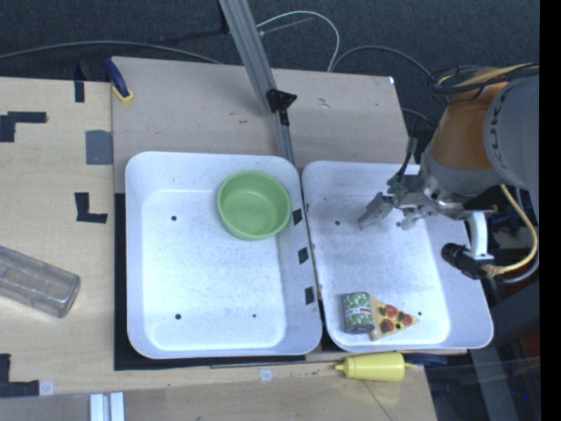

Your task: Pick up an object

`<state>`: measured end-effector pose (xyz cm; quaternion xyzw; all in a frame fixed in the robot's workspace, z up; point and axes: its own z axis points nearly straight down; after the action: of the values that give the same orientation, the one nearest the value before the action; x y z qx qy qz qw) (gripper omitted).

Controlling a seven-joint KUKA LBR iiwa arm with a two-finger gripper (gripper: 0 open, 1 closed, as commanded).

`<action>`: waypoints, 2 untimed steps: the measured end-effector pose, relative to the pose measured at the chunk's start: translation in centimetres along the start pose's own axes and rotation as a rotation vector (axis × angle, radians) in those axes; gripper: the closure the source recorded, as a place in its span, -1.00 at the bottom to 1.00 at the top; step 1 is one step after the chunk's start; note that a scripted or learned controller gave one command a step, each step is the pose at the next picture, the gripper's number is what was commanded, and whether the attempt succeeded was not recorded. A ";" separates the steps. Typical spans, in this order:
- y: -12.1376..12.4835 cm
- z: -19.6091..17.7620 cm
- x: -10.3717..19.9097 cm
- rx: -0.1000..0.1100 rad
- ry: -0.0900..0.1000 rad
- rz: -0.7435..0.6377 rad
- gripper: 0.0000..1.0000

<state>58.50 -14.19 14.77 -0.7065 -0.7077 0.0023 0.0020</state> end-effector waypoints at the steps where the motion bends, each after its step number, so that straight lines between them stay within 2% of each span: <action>1: -0.2 5.5 0.1 0.001 0.001 0.000 -1.00; 2: 0.0 4.1 0.2 -0.003 0.001 -0.001 1.00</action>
<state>58.45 -14.03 10.64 -0.7060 -0.7082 0.0010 0.0013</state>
